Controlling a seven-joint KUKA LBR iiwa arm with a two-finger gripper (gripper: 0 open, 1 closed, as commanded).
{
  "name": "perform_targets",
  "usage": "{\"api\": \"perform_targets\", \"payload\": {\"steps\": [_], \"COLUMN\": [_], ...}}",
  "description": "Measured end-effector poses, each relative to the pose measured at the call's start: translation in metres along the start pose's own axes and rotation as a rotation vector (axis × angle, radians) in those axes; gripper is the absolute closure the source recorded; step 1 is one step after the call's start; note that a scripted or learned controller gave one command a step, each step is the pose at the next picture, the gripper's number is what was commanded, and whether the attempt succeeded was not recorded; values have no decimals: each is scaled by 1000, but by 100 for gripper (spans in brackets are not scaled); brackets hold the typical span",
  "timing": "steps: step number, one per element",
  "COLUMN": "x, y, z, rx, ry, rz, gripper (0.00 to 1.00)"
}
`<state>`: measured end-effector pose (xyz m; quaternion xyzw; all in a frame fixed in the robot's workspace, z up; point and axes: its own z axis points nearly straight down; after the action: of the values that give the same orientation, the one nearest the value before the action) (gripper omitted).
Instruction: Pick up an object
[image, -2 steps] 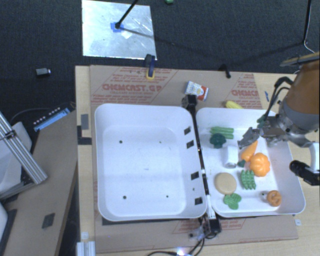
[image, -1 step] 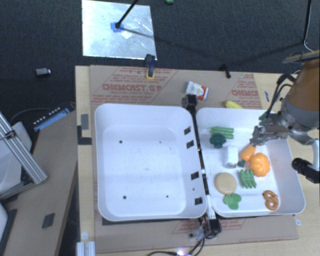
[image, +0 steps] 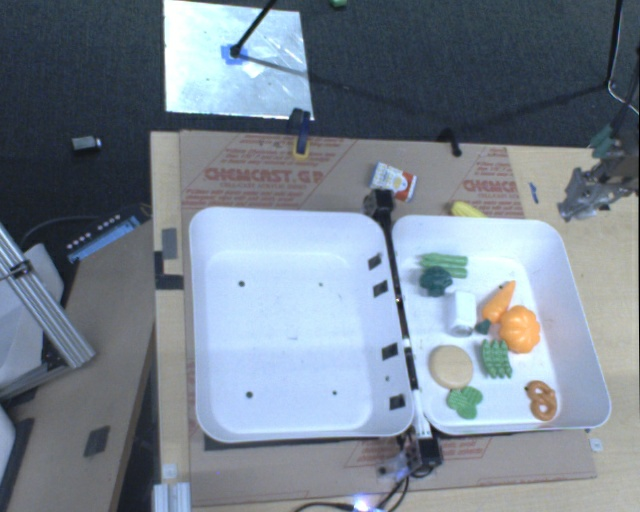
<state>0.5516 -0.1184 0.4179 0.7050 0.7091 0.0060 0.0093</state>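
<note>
Your grey metal two-finger gripper (image: 588, 200) hangs at the right edge, high up. Its finger state is unreadable.

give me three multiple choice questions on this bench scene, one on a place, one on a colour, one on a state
1. Which bin holds the toy food?
A. the left bin
B. the right bin
C. both bins

2. What colour is the pumpkin?
A. orange
B. blue
C. white

3. Where is the claw relative to the bins?
A. pressed down among the toys
B. over the left bin
C. outside the bins, past the far right corner

Answers:
1. B, since the toys all lie in the right bin, none in the left bin.
2. A, since the pumpkin is orange, next to the carrot.
3. C, since the claw sits beyond the right bin's far corner, apart from every toy.
</note>
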Motion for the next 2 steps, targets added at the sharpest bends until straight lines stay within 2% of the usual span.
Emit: {"api": "perform_targets", "payload": {"steps": [1, 2], "x": [67, 102], "y": [5, 5], "z": [122, -22], "rx": [31, 3], "ry": [8, 5], "rz": [-4, -2], "gripper": [100, 100]}}
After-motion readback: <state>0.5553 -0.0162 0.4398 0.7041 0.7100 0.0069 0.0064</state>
